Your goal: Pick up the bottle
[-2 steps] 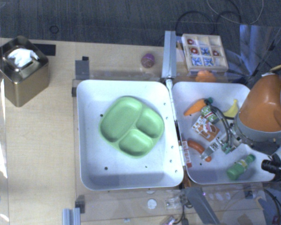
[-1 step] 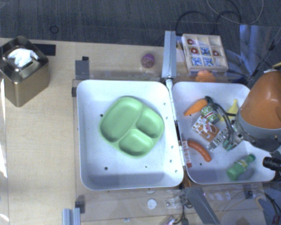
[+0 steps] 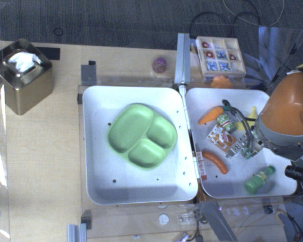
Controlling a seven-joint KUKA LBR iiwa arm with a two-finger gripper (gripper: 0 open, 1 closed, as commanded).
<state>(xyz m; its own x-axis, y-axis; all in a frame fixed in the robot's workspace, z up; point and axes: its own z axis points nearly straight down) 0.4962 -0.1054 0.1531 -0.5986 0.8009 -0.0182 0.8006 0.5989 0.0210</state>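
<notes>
The bottle [image 3: 258,179] is small and green with a yellowish cap end. It lies on its side near the front right corner of the right bin [image 3: 212,183]. My gripper [image 3: 246,148] hangs low over the middle of that bin, up and to the left of the bottle, apart from it. It sits at the edge of a printed snack packet [image 3: 222,136]. The arm's orange band [image 3: 293,105] and grey wrist cover the bin's right side.
An orange carrot [image 3: 211,115] lies at the back of the right bin and a red sausage [image 3: 215,161] toward the front left. The left bin [image 3: 98,180] bears a green divided plate [image 3: 142,135]. A tissue box [image 3: 22,74] stands far left; a game box [image 3: 219,57] behind the bins.
</notes>
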